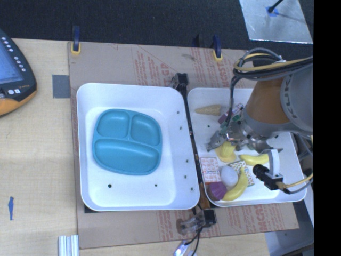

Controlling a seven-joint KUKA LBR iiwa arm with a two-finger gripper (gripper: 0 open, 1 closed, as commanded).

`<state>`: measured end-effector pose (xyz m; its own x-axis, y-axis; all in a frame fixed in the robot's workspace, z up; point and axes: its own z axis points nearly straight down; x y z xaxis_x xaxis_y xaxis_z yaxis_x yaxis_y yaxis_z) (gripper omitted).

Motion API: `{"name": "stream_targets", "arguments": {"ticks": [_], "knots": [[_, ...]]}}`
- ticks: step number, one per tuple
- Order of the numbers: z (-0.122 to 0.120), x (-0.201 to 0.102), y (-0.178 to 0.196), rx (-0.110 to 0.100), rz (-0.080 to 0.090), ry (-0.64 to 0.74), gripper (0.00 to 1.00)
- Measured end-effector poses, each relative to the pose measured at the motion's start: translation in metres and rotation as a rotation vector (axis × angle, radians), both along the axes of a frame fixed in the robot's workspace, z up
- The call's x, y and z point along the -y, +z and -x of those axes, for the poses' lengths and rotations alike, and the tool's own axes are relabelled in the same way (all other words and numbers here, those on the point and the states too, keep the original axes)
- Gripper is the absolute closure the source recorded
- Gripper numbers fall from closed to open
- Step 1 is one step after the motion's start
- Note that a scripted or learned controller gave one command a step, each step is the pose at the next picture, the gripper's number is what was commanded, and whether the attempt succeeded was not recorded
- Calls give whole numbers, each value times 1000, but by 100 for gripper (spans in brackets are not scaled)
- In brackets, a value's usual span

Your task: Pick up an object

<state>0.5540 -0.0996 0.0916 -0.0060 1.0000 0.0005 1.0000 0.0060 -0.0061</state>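
Glossy white plastic bins [85, 143] on matt brown cardboard [133, 63], pale wood bench [32, 159].

Bright, even light; perhaps slightly soft.

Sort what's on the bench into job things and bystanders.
Job:
- hand, low in the right bin
- banana
- yellow piece
- white egg
- purple piece
- cone

Bystanders:
- blue tray in the left bin
- pendant
- clamps
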Motion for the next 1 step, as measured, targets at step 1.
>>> {"name": "stream_targets", "arguments": {"ticks": [1], "knots": [[0,1,11,-1,1,0,100]]}}
